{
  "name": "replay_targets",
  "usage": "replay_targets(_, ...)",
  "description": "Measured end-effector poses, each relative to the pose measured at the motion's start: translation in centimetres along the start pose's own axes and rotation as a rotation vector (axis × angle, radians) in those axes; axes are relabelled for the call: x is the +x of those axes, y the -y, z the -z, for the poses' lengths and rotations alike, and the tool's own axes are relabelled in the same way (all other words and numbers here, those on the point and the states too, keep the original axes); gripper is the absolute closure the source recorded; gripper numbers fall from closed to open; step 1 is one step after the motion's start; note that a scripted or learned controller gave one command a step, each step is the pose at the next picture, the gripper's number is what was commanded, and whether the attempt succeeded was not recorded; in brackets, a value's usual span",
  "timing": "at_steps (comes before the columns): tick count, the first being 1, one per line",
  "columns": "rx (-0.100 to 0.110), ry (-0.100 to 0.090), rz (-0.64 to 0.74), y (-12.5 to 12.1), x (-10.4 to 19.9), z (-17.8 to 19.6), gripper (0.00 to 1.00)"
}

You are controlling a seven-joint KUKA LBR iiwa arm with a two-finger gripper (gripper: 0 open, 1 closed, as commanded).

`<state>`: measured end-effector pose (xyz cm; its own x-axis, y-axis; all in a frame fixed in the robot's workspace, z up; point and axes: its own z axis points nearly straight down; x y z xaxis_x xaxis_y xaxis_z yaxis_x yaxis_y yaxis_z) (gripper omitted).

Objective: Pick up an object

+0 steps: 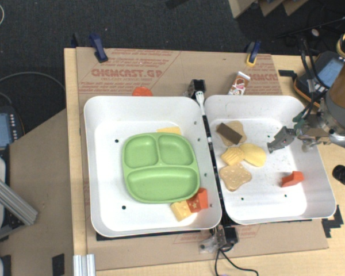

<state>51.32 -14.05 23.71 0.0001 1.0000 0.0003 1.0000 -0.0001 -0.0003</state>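
The gripper (283, 140) hovers over the right bin (310, 209) at frame right. Its jaws' state cannot be told. Food pieces (237, 154) lie left of it.

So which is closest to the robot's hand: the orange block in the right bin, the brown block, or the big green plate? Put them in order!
From the hand, in the camera view:
1. Orange block, just below the hand in the right bin.
2. Brown block, across the right bin, near its left wall.
3. Green plate, far off in the left bin.
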Motion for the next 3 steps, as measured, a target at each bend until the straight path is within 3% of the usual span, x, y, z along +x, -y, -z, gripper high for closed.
replay_targets(1, 0.009, -0.001, -0.008, 3.8, -6.5, -7.3, 0.0)
replay_targets(2, -0.016, 0.008, 0.003, -3.9, -8.5, 2.3, 0.0)
replay_targets(3, 0.014, -0.006, -0.003, 2.2, -8.3, -10.3, 0.0)
